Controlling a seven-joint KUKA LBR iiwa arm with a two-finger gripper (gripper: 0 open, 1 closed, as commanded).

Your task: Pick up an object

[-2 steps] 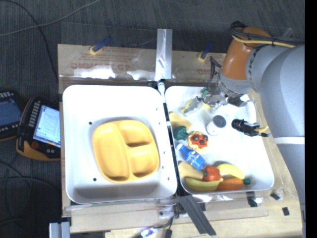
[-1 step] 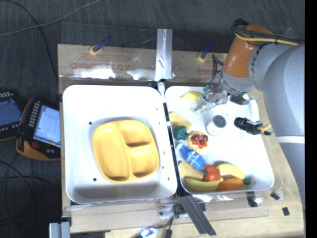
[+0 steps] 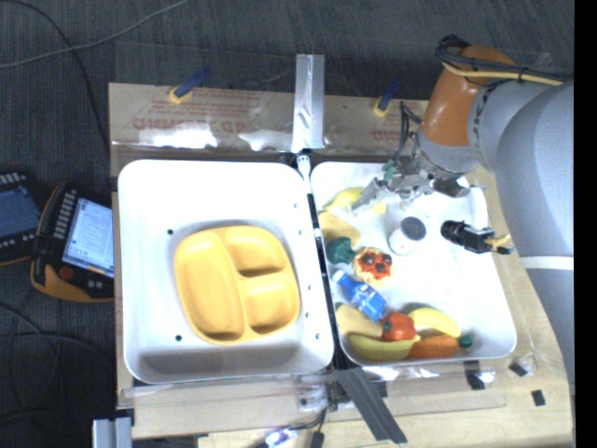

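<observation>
The left bin (image 3: pixel 142 250) is carrying a yellow divided tray (image 3: pixel 238 283) that is lying across its middle. It is well apart from the gripper, and its broad, flat shape is likely making it a poor target.

Across the shared wall, the right bin (image 3: pixel 471 292) is holding the likelier picks. A pale yellow piece (image 3: pixel 343 200) is sitting near its far left corner, tight against the shared wall. A green thing (image 3: pixel 338 248) is lying just in front of it along the left edge. A red-and-orange toy (image 3: pixel 374 264) and a blue bottle (image 3: pixel 360 297) are lying toward the middle, close together. A banana (image 3: pixel 378 345), a red fruit (image 3: pixel 398 327) and a carrot (image 3: pixel 435 347) are crowding the near edge, touching one another.

The gripper (image 3: pixel 390 187) is hanging low by the far edge of the right bin, just beside the yellow piece. Whether it is released or clenched I cannot tell, and nothing is visibly sitting in its grasp.

The risks I am judging from here:
- A descent on the yellow piece may be blocked by the shared wall, or may nudge the piece away instead of enclosing it.
- Going for the near-edge cluster may be catching two things at once, or knocking the rounded fruit aside.
- The bottle may be rolling out of a closing grip.
</observation>
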